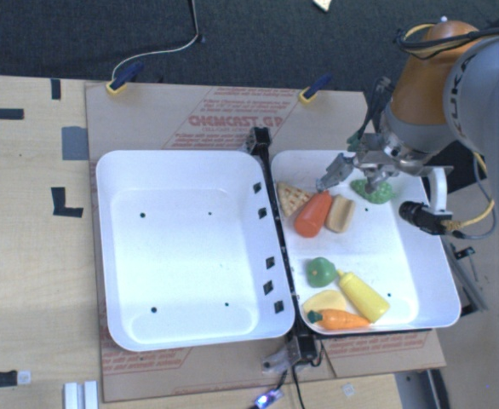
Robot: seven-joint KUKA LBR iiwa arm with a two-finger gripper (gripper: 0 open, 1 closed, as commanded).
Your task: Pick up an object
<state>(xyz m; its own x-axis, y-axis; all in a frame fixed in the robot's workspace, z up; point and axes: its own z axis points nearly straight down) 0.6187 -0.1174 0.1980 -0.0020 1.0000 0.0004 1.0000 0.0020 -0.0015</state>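
My gripper (353,177) hangs over the far part of the right bin (420,267), its two fingers spread apart and open, with nothing between them. Under its right finger a small green object (379,192) lies against the bin's far wall. Just left of and below the left finger sit a red vegetable (313,214), a tan block (341,214) and a waffle-patterned wedge (290,198). Nearer the front lie a green pepper (321,271), a yellow cylinder (363,295), a pale yellow piece (324,301) and an orange carrot (343,319).
The left bin (186,245) stands beside the right one, with a black divider strip (271,228) between them. Both rest on a cardboard sheet (224,122) held by clamps. A black fitting with cables (424,216) hangs by the right bin's right wall.
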